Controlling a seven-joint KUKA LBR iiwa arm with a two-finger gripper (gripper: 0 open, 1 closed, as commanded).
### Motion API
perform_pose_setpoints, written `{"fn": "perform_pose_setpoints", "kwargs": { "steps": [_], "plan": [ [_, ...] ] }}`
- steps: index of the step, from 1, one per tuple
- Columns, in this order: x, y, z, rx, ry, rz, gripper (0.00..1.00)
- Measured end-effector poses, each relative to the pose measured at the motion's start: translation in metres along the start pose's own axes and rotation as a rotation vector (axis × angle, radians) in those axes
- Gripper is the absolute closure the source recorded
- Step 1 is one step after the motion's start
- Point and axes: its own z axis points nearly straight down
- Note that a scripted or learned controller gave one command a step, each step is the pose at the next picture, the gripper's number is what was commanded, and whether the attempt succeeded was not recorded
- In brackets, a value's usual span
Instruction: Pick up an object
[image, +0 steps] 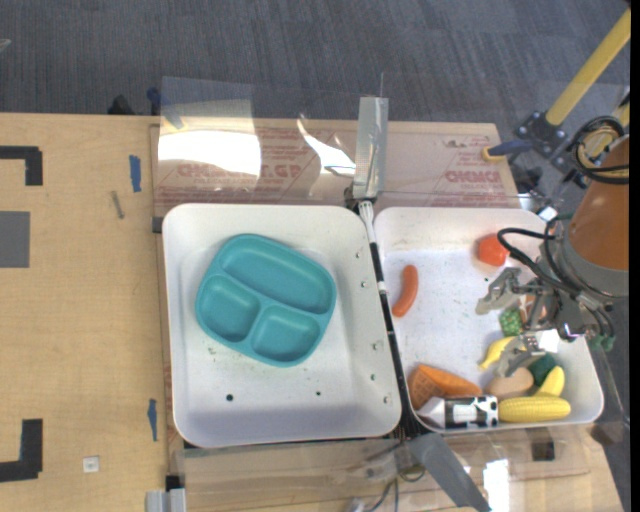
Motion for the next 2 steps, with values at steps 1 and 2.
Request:
{"fn": "perform_pose_setpoints", "kwargs": {
  "steps": [1, 2],
  "plan": [
    [-0.009, -0.023, 0.117, 0.004, -0.023, 0.121, 0.00],
    [-0.002, 0.004, 0.131, 0.004, -0.033, 0.126, 0.00]
  ]
}}
